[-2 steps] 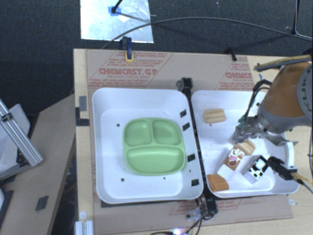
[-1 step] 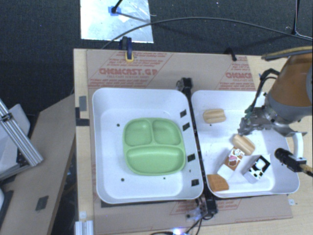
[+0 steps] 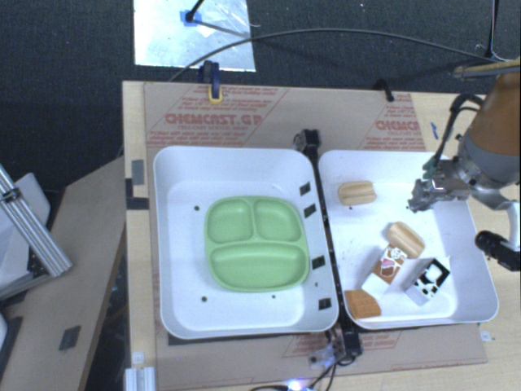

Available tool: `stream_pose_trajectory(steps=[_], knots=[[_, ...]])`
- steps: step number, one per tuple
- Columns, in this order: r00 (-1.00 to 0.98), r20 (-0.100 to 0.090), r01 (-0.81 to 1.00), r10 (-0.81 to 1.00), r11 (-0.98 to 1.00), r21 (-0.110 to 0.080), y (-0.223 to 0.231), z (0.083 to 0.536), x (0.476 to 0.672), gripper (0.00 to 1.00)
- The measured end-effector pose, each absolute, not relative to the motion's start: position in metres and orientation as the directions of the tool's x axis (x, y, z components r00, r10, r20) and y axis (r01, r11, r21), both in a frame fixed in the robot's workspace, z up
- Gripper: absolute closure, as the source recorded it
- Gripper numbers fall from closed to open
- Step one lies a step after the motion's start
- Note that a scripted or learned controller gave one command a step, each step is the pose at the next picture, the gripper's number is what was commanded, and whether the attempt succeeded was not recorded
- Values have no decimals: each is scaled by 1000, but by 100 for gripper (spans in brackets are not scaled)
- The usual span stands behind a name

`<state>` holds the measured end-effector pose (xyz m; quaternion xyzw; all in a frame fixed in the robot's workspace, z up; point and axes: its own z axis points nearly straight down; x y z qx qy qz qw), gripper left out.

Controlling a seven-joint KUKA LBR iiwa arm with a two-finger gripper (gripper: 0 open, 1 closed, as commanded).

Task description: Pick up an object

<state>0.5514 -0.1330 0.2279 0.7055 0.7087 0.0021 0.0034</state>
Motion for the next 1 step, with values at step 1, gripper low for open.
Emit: stream_pose_trajectory(steps=[1], knots=[[-9,1,1000,1000,9,3,-87,228,563,100]])
